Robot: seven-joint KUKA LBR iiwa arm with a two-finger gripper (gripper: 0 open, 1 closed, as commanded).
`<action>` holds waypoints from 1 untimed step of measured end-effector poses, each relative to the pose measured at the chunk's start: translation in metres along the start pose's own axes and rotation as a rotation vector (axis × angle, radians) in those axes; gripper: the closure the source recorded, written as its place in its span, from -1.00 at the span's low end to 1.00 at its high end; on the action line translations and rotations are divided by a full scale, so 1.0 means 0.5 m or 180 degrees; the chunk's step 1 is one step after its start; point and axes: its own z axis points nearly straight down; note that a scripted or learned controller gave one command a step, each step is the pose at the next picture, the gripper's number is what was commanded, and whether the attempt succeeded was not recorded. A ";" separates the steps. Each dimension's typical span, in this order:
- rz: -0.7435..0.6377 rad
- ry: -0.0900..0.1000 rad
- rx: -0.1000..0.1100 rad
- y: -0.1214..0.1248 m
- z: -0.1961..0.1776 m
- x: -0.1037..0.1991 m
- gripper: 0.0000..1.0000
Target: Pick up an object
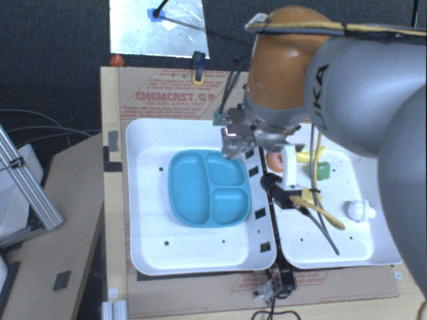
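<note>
A grey arm (360, 85) with an orange band reaches in from the right, its hand (232, 145) low over the far right corner of a blue tray (207, 189). The view does not show whether the hand is spread or pressed together, and nothing can be seen in its grip. The three-part tray lies flat in the left bin (150, 245), nearer that bin's right wall than its left. In the right bin (353, 245), a small white piece (359, 210) rests near the right wall. A green piece (323, 171) and a yellow piece (308, 156) sit close together near the far wall. An orange piece (275, 160) lies just beside the arm's wrist. Both bins stand on a printed cardboard sheet (167, 92).
</note>
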 end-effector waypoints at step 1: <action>0.0026 -0.0001 0.0006 -0.092 -0.140 -0.001 1.00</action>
